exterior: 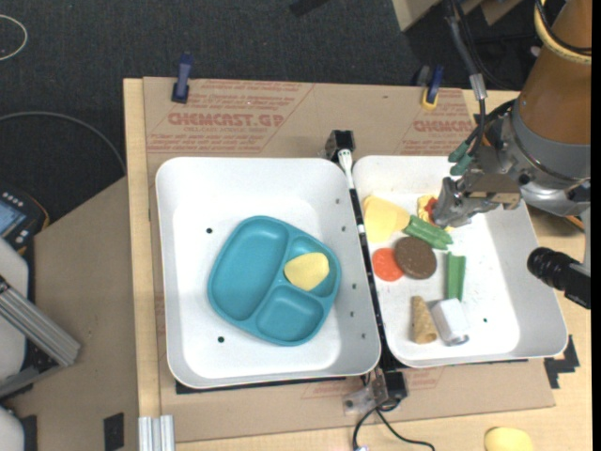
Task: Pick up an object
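You have the gripper [449, 210] low in the right bin [507, 341]; I cannot tell its grasp state. Just below lies a green piece [428, 231], so nothing is lifted yet.

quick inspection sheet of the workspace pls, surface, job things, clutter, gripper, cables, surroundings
surface: two white bins, left bin and right bin, on a brown board.
job's things: right bin holds yellow piece, orange disc, brown disc, green stick, tan roll, grey cylinder.
clutter: teal divided plate with pale yellow piece in left bin.
grippers: gripper low over right bin's far side; fingers unclear.
cables: black cable at front.
surroundings: dark carpet.
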You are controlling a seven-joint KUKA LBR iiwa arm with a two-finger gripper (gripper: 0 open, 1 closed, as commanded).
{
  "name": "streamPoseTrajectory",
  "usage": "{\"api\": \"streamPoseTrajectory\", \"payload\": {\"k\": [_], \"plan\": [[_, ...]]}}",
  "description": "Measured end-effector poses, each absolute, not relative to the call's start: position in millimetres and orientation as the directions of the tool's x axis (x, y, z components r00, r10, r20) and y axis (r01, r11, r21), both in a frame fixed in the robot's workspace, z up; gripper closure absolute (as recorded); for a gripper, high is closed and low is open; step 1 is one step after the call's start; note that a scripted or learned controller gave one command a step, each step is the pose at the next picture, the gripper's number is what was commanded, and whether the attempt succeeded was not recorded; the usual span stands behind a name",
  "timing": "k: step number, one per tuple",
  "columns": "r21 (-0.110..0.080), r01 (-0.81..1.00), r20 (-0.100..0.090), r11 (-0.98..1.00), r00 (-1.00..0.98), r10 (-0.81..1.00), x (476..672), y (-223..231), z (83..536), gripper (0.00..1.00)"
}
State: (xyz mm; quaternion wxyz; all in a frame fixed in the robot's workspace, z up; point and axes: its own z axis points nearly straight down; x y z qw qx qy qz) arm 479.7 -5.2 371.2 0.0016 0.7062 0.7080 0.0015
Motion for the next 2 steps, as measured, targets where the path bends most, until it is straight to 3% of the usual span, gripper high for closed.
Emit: {"api": "streamPoseTrajectory", "payload": {"k": [1,2], "plan": [[0.005,1.000,0.001,0.006,-0.006,1.000,479.6,74.9,394.6,1.00],[0.005,1.000,0.000,0.001,-0.001,1.000,480.1,71.8,403.9,1.00]]}}
